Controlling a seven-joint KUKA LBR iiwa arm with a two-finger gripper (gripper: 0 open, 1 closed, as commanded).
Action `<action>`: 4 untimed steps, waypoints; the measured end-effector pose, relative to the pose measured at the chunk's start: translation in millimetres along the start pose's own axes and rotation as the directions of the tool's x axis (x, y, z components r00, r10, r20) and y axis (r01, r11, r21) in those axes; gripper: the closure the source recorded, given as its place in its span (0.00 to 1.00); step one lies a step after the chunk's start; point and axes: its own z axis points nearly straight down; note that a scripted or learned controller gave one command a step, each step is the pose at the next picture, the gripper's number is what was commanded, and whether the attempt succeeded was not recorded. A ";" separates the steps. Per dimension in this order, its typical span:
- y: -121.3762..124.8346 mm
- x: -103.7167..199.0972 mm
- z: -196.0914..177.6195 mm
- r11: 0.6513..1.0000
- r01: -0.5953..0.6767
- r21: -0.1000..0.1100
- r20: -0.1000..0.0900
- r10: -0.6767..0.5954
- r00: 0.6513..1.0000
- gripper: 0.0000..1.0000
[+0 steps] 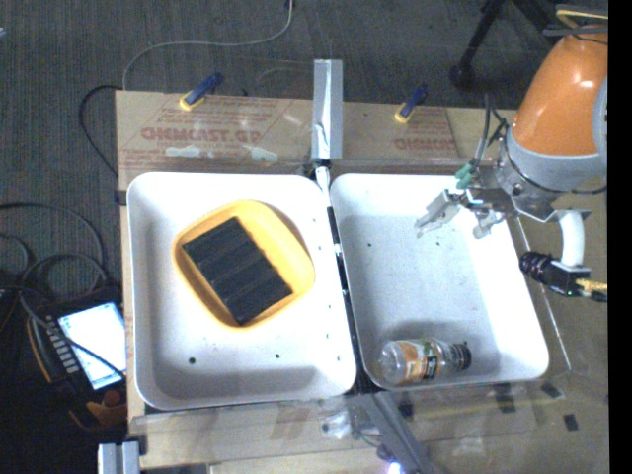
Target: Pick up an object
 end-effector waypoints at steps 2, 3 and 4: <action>-73.7 -29.9 -74.5 0.997 0.083 -0.004 0.002 -0.082 0.997 0.00; -73.8 -29.9 -74.5 0.997 0.083 -0.004 0.002 -0.083 0.997 0.00; -73.8 -29.9 -74.5 0.997 0.083 -0.004 0.002 -0.083 0.997 0.00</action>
